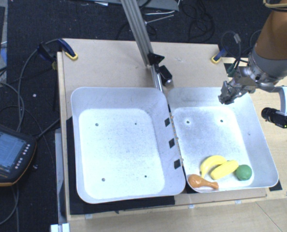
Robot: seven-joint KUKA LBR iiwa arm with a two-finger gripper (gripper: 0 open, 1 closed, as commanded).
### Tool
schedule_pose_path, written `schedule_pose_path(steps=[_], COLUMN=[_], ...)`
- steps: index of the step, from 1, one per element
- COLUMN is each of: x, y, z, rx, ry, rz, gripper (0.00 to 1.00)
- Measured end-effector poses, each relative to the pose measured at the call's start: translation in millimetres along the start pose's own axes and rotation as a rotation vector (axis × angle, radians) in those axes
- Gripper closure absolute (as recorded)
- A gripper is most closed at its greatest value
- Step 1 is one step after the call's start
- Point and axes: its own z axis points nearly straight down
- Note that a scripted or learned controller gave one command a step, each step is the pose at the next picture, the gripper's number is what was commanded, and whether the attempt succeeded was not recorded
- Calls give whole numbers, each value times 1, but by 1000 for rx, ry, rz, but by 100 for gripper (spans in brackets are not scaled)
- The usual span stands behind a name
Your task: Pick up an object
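Dark carpet strewn with cables around a pale wooden bench point(114, 64). Two white bins side by side: left bin point(119, 144), right bin point(206, 129). Grey-and-orange arm point(274, 37) over the right bin's far right corner, gripper point(226, 98) hanging there. In that bin's near edge: banana point(218, 166), orange gourd point(201, 181), green ball point(243, 172).

Even bright overhead light, soft shadows, slight blur, low res.

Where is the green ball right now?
The green ball lies in the right bin, near its front right corner, just right of the yellow bananas.
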Motion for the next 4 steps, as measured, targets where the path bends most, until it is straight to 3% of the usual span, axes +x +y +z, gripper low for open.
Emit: schedule_pose_path(steps=[1, 3, 4], x=[50, 154, 200], y=[-24, -40, -61], z=[11, 23, 16], rx=[5, 5, 4], ry=[2, 2, 2], rz=[-4, -4, -4], gripper=[100, 100, 100])
